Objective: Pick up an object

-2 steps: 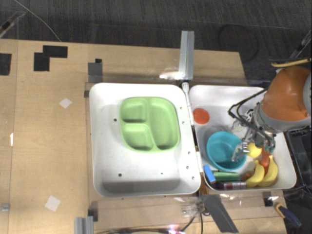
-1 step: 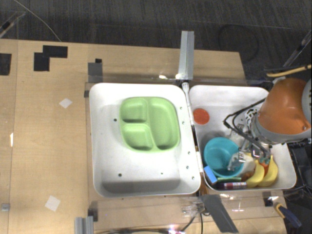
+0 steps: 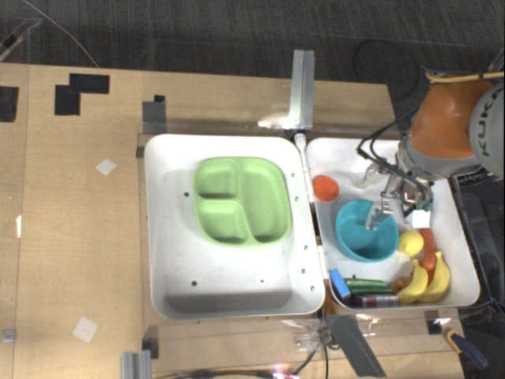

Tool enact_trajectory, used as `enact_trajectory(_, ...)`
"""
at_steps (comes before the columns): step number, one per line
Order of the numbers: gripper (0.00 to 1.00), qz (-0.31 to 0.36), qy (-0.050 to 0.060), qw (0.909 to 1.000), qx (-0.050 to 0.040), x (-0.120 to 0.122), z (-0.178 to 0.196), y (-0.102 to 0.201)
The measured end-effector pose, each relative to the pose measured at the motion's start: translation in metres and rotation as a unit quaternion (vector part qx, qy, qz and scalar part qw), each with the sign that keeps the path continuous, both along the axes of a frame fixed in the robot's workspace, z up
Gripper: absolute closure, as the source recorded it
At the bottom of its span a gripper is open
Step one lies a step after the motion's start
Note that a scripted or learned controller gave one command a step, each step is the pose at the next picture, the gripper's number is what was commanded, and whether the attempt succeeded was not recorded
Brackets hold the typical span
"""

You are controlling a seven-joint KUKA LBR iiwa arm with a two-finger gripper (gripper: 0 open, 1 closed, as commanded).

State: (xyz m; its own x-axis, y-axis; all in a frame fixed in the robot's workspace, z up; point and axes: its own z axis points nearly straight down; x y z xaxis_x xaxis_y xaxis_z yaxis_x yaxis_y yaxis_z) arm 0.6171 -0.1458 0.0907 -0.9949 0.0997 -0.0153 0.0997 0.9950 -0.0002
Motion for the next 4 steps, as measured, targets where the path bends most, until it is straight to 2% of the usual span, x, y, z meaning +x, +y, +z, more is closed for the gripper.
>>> enact_trajectory(1, 0.00, -0.025, -0.002, 0.9997, 0.0014, -0.034, 0.001, 0.062)
enact_trajectory(2, 0.00, -0.100, -0.003, 0.9950, 0.0026, -0.063, 0.002, 0.039)
enact_trajectory(3, 0.00, 0.009, 0.002, 1.0000, -0.0006, -0.033, 0.015, -0.032)
enact_trajectory(4, 0.00, -0.025, 0.000, 0.9997, 0.0003, -0.082, 0.000, -0.037)
